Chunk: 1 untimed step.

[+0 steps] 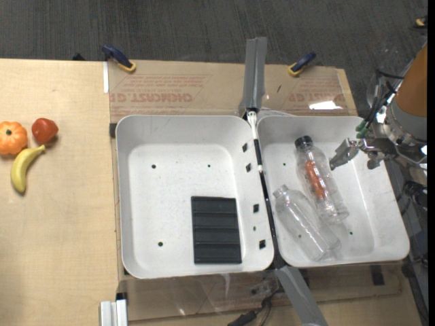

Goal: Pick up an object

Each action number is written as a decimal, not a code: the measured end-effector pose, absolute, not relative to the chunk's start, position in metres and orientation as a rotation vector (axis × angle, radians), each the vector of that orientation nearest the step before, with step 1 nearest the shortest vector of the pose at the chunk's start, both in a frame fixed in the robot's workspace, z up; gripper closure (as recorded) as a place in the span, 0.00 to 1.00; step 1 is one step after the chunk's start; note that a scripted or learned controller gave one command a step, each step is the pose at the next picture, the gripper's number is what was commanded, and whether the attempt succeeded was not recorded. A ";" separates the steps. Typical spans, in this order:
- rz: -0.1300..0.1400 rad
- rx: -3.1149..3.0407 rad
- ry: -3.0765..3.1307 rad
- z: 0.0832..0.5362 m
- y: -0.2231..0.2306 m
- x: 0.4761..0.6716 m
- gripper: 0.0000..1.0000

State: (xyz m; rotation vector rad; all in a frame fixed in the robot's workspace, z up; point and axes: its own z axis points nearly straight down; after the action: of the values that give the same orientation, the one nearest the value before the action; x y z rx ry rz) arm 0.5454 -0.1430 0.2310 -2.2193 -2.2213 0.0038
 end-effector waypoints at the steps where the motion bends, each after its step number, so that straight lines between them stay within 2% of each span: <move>1: 0.001 -2.178 -2.264 0.092 -0.135 0.585 0.00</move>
State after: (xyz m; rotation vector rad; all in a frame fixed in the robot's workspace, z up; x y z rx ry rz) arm 0.5848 -0.1349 0.0920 -2.1776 -2.2642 0.0014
